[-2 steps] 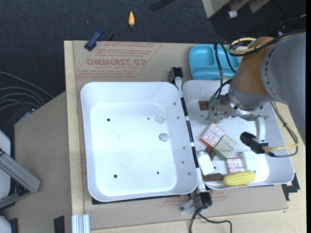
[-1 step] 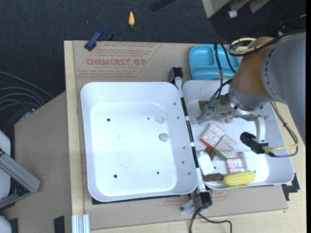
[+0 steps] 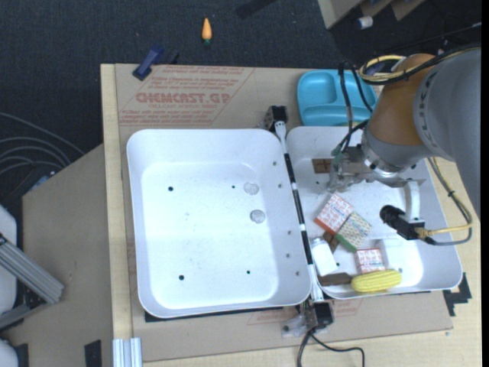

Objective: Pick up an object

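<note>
While scanning from the far left, saw dark carpeted floor (image 3: 61,52) with grey cables (image 3: 30,159) looping across it and a metal rail (image 3: 30,270) lying near the bottom corner. Found a small orange item (image 3: 206,29) alone on the carpet above the counter (image 3: 114,205), and a blue item (image 3: 149,63) at the counter's upper left corner. Noted a brown cardboard sheet (image 3: 191,90) with red "CHEMCAST" lettering spread beneath both bins.

Saw the left bin (image 3: 153,147) holding just two small round pale spots (image 3: 252,188) near its right wall. Noted a light blue tray (image 3: 325,98) beyond the right bin (image 3: 443,258), touching its far rim.

Found the pickable clutter in the right bin's near left part: a red-and-white packet (image 3: 334,212) touching a green-edged packet (image 3: 353,228), a white block (image 3: 325,258), a pink-printed box (image 3: 370,258), and a yellow corn cob (image 3: 376,281) against the near wall. Spotted a small brown piece (image 3: 321,164) apart from these, farther up.

Saw the end effector (image 3: 345,170) low in the right bin's upper left, just beside that brown piece, below the orange band (image 3: 393,117). Could not tell whether spread apart or closed, nor whether touching anything; made out nothing gripped.
</note>
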Controlling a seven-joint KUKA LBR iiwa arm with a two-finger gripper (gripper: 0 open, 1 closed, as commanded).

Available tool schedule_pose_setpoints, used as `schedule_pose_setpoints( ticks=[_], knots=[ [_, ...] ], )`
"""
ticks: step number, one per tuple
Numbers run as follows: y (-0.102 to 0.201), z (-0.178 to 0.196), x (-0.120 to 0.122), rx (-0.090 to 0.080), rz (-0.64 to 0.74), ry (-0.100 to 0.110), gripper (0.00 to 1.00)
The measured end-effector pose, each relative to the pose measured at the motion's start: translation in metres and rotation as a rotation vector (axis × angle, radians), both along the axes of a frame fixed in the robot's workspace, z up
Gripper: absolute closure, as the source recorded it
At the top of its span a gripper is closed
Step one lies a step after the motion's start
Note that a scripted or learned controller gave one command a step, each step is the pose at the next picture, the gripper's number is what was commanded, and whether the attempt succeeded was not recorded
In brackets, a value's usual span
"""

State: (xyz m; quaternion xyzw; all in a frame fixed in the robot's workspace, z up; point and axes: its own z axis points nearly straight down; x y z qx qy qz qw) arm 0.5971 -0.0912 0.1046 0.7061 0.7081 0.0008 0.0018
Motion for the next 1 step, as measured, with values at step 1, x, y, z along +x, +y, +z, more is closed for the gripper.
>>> schedule_pose_setpoints(
  ticks=[1],
  knots=[
    [0.0000,-0.0001,-0.0001,0.000,0.000,0.000,0.00]
  ],
)
